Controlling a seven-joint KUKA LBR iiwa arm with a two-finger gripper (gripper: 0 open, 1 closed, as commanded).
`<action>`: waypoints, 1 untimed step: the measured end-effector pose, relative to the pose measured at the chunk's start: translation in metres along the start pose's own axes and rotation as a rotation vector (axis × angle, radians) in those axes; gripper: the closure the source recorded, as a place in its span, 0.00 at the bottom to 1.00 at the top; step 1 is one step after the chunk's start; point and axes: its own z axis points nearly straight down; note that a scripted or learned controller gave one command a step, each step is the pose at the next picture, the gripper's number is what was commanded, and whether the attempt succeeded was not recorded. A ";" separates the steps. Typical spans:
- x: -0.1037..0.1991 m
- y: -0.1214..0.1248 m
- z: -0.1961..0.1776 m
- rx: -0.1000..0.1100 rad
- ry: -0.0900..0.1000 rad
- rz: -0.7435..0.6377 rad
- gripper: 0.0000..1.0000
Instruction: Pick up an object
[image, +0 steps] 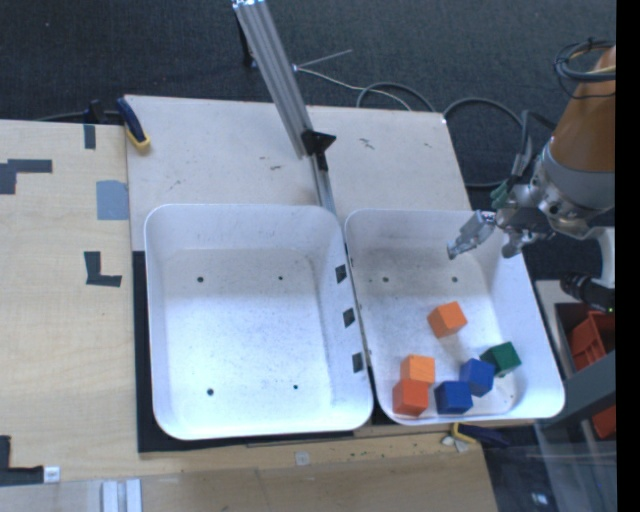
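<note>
The gripper (478, 236) hangs over the upper part of the right bin (520, 300), near that bin's far right corner, with the grey arm (580, 150) and its orange band reaching in from the right edge. Nothing is held between the fingers, and how far apart they stand cannot be told from this angle. The right bin is a shallow white tray, speckled with dark marks on its floor. Down toward its near end, well apart from the gripper, lie six small blocks: an orange block (447, 319) alone nearest the gripper, then a second orange block (418, 369) just above a red-orange block (410, 397), with two blue blocks (454, 397) (477, 375) beside them and a green block (501, 357) closest to the bin's right wall. Just beside the right bin, on its left, sits the left bin (160, 300). Both bins rest on a pale bench (220, 150) with grey tape patches to its left, and beyond the bench is dark carpet (120, 40). A slanted metal rail (285, 85) runs down toward the gap between the bins.
</note>
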 end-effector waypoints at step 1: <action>-0.019 0.002 0.105 0.009 0.001 0.002 0.00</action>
